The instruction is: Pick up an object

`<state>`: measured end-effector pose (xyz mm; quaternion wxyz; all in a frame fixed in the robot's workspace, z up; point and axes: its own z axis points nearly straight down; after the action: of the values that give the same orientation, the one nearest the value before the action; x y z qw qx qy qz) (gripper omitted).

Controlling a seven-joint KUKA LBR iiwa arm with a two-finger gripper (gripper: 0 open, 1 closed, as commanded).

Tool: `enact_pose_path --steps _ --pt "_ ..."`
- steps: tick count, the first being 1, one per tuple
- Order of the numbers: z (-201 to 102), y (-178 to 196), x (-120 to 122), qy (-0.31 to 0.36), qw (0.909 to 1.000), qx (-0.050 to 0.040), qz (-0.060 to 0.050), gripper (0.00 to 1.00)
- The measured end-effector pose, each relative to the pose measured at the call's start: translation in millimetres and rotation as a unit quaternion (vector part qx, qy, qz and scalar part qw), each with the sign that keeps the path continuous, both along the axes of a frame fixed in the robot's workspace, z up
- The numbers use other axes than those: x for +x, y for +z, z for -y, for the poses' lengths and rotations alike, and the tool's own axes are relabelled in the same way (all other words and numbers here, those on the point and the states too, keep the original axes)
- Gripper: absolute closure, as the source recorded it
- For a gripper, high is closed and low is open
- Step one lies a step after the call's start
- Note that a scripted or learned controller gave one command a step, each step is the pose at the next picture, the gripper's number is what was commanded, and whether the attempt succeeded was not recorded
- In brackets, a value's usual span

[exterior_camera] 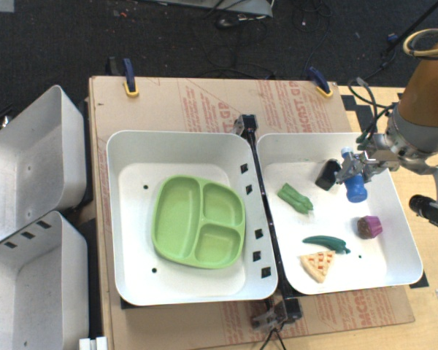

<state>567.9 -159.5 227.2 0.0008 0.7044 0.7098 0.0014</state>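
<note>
1. The arm [423,100] reaches in over the far right corner of the right bin [292,152], with the gripper [355,175] low over the bin floor. I'd judge you are in the approach-and-grasp step, with nothing lifted yet. You cannot tell from here whether the jaws are open or closed.
2. The bench [204,100] carries both bins side by side, touching along the middle.
3. The left bin [131,152] holds one thing, a green divided plate [199,222], lying flat.
4. The right bin holds the likely picks: a green pod [296,198], a dark green pepper [326,243], a pizza slice [317,265] and a purple lump [370,227], all lying apart.
5. A small blue object [357,189] sits right at the gripper. It is probably the target, but you cannot see whether it is gripped. Next you need a firm close on it, then a straight lift.
</note>
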Motion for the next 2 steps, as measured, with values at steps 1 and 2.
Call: enact_pose_path --steps 1,2 --pt "-60.9 5.8 14.3 0.000 1.0000 0.0003 -0.001 1.00" --pt "-106.6 -1.4 24.9 -0.001 1.0000 -0.0004 -0.001 1.00"
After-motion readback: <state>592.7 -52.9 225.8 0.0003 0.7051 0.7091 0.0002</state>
